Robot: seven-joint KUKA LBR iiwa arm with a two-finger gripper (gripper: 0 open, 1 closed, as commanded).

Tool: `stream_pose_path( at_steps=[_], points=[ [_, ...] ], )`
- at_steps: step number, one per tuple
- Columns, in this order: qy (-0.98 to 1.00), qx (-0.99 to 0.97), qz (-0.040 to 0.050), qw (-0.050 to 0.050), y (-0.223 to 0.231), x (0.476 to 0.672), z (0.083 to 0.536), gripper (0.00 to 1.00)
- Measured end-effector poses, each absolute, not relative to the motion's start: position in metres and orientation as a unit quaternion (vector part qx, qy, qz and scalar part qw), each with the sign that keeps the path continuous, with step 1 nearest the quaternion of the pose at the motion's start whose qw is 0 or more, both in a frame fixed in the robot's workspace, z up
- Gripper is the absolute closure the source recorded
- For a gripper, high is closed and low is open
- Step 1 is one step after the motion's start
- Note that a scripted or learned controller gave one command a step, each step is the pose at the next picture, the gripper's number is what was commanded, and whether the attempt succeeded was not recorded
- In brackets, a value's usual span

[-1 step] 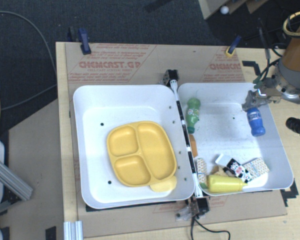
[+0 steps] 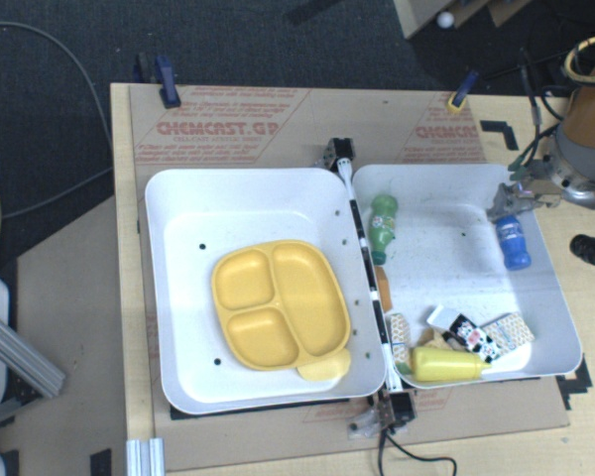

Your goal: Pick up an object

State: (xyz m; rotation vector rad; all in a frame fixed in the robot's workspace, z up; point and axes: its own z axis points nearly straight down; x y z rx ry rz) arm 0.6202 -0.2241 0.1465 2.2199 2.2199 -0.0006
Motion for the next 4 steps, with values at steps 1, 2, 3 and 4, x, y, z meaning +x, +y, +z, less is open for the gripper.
stream_pose_path(
  at_steps=[1, 2, 3, 4],
  points=[
    [0.708, 0.707, 0.0001, 0.001, -0.223, 0.642, 0.138, 0.0],
    [0.708, 0.706, -0.0001, 0.001, -0.223, 0.659, 0.115, 0.0],
    [0.707, 0.707, -0.0003, -0.001, -0.206, 0.628, 0.095, 0.0],
    [0.707, 0.707, -0.0003, -0.001, -0.182, 0.585, 0.084, 0.0]
  ],
)
